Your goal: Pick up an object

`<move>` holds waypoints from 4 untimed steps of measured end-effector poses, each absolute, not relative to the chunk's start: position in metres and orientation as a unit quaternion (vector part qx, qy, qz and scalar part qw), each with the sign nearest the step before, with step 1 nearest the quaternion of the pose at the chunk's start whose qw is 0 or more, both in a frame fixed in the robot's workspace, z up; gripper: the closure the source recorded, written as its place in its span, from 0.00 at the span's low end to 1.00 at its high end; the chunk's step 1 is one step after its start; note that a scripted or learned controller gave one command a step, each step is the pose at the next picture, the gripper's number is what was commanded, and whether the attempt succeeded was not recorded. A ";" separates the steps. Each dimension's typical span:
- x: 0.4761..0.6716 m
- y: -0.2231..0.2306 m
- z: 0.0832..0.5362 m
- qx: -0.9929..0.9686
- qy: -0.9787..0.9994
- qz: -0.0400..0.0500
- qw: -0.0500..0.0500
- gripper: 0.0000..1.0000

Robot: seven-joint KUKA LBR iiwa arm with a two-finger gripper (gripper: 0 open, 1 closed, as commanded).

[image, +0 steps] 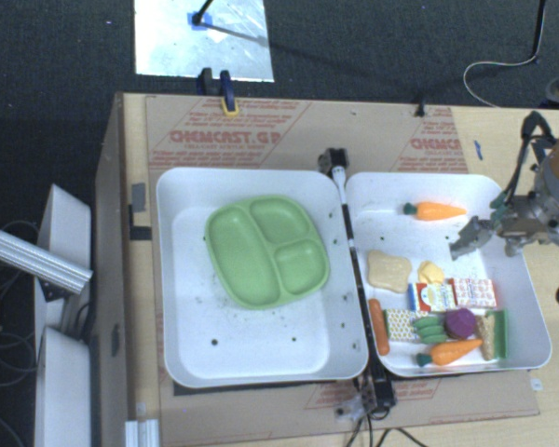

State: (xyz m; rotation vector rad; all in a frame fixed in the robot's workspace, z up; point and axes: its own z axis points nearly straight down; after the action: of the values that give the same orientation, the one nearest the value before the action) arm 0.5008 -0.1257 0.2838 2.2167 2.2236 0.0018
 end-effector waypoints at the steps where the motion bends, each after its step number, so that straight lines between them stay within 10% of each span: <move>1: 0.589 -0.163 0.085 0.706 0.708 0.000 0.001 0.00; 2: 0.658 -0.193 0.085 0.706 0.709 0.000 -0.001 0.00; 3: 0.657 -0.192 0.094 0.705 0.709 -0.002 -0.007 1.00; 4: 0.658 -0.192 0.094 0.704 0.710 -0.001 -0.004 0.00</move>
State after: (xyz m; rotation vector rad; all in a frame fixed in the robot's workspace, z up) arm 0.6581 -0.1919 0.0943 2.2181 2.2351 -0.0022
